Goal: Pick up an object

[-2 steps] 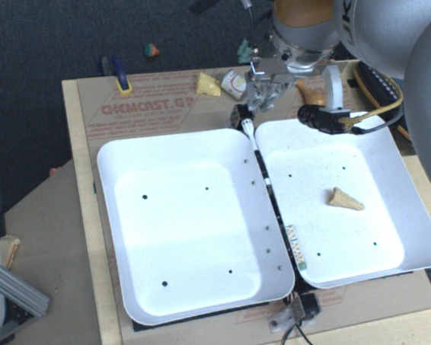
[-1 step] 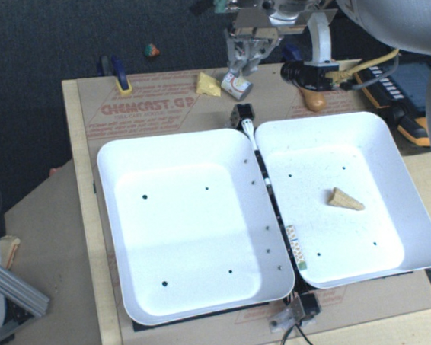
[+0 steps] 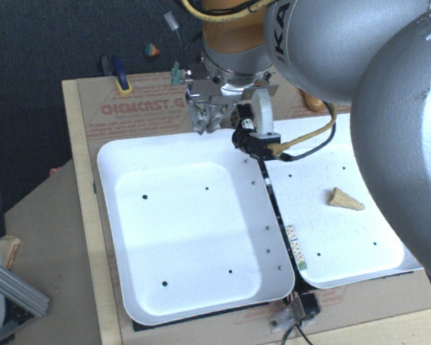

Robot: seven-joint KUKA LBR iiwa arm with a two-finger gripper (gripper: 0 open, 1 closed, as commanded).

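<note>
A tan wedge (image 3: pixel 345 199) lies alone in the right bin (image 3: pixel 378 259), well apart from the tool (image 3: pixel 208 121), which hangs past the left bin's (image 3: pixel 136 291) far rim; whether its grip is wide or narrow cannot be told. A sound pick likely means swinging over the wedge and descending squarely.

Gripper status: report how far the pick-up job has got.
Done: nothing looks picked yet. The tan wedge-shaped object lies loose on the floor of the right bin. In hand: the gripper hangs above the far rim of the left bin, with nothing visible between its fingers. Left: move over to the wedge, descend, close on it and lift.
</note>
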